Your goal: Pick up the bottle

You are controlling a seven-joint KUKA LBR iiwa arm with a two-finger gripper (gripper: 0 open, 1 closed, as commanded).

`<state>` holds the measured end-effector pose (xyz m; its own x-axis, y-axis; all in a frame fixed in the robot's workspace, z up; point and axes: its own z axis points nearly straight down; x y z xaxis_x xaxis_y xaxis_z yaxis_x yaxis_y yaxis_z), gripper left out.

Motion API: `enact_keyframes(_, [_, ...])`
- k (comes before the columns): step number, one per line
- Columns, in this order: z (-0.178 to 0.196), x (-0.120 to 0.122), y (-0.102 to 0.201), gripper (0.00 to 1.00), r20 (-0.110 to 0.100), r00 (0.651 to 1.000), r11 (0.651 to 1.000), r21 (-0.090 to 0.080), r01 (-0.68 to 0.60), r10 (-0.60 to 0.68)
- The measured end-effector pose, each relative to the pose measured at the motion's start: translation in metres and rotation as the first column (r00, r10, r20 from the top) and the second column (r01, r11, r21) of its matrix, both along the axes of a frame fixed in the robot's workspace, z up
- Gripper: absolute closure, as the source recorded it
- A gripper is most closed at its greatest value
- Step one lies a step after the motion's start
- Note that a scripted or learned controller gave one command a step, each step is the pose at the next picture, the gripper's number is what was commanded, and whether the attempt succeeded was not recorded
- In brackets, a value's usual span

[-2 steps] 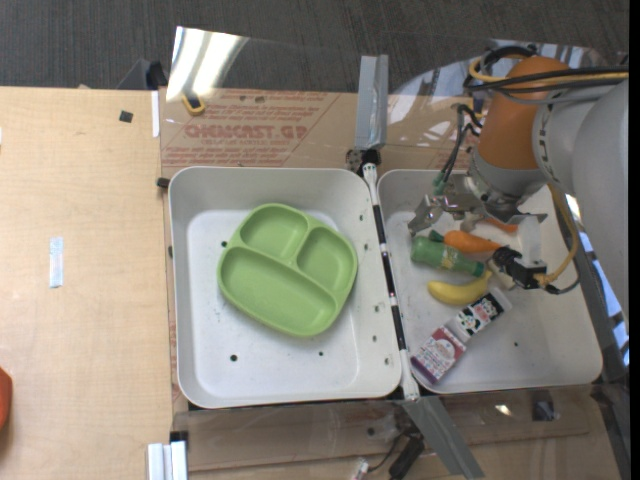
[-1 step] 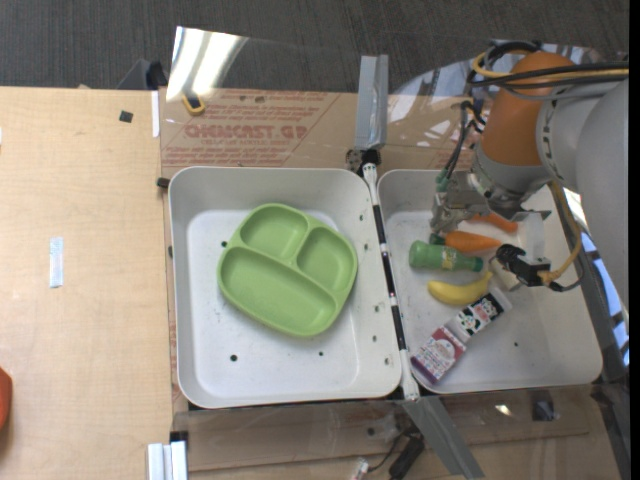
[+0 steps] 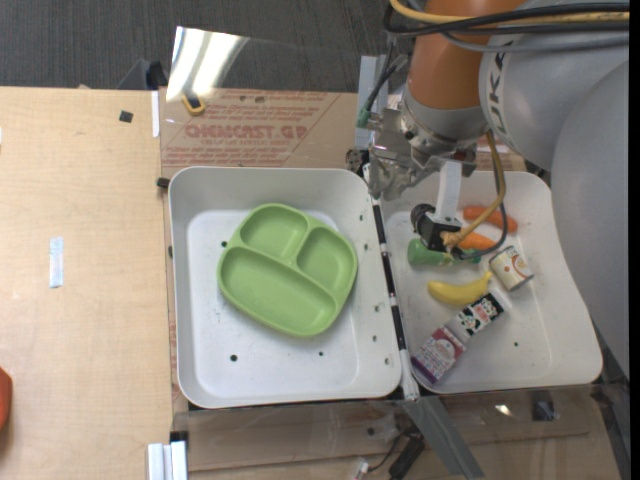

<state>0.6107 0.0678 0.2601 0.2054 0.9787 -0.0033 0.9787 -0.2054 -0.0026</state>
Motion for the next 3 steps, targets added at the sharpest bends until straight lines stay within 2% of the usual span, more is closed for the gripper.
enact_keyframes(1, [0.000, 0.000, 0.000, 0.00, 0.000, 1.000, 1.000, 0.000, -0.001, 0.001])
enact_keyframes(2, [-0.071, -0.053, -0.092, 0.00, -0.002, 0.999, 0.999, 0.000, 0.045, -0.045])
enact_keyframes(3, [-0.070, -0.126, -0.140, 0.00, -0.002, 0.999, 0.999, 0.002, 0.047, -0.047])
